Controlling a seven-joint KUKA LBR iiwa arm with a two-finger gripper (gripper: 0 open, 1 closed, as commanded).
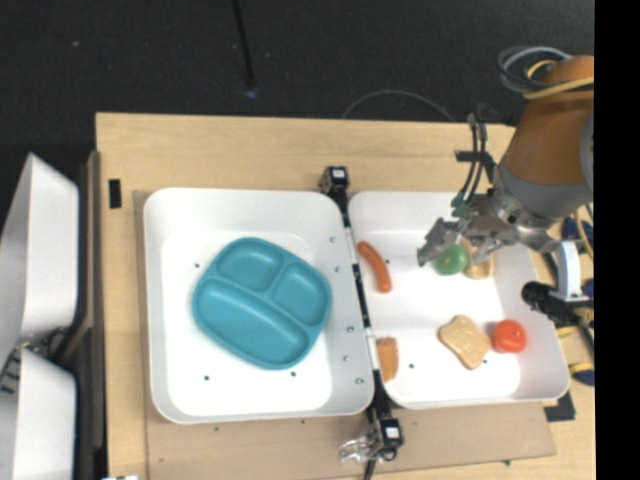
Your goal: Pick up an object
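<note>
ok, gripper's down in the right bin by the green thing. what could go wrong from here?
1. The gripper sits over the green ball; a round shape could squirt out as the fingers close.
2. A tan piece lies right beside the ball, so it may get nudged or caught too.
3. The ball is partly hidden by the gripper, so I can't tell how centred it is; the grasp may miss.

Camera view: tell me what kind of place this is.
Probably a robot test bench in a lab: two white bins on a wooden board, toy food like a sausage and toast, and an arm's claw over them.
</note>
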